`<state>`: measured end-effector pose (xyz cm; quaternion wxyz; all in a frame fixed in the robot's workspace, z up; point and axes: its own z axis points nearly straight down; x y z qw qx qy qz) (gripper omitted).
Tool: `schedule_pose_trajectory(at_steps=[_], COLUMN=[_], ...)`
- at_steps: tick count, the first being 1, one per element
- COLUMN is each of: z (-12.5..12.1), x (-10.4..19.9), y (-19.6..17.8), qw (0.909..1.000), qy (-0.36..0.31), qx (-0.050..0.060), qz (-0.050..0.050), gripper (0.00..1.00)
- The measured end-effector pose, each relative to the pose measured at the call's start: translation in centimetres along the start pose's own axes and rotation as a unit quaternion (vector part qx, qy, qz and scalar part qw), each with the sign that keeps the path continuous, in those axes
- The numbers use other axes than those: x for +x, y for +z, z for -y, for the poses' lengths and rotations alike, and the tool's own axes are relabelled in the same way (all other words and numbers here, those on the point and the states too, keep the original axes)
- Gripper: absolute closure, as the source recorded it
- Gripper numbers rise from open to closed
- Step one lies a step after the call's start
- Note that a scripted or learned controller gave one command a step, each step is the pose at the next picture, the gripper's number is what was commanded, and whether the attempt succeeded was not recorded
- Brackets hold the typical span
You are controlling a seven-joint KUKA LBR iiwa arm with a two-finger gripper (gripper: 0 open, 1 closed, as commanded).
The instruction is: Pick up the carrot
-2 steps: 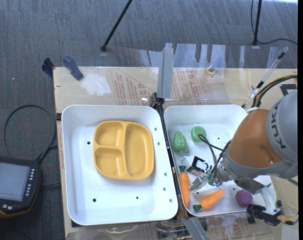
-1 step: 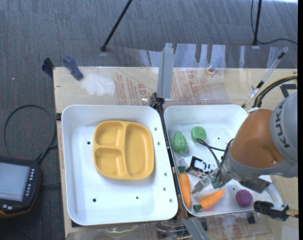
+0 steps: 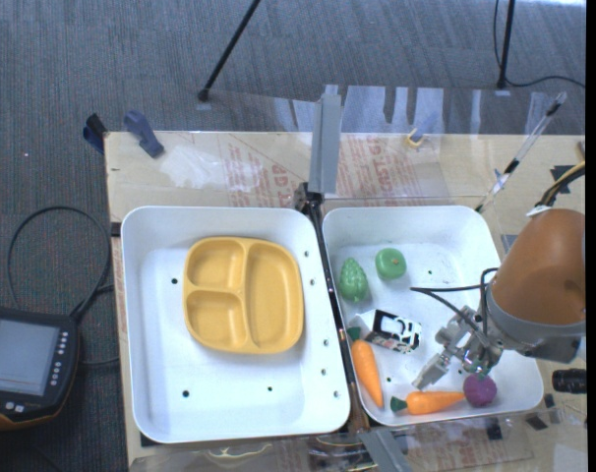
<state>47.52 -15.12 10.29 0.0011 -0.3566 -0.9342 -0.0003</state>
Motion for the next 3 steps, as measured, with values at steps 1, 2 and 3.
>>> schedule_pose_trajectory(at_steps=[1,2,3], z=[-6.6,-4.5,-5.3], x=[5.6,4.4,3.6], y=[-13.0,-2.3,0.1], qw=[0.9999,0.9955,0.9973], qy=[-0.01,-0.095,-0.072], qx=[-0.002,0.002,-0.005], qz=[0.002,-0.004,0.015], gripper=[0.0,0.0,0.0])
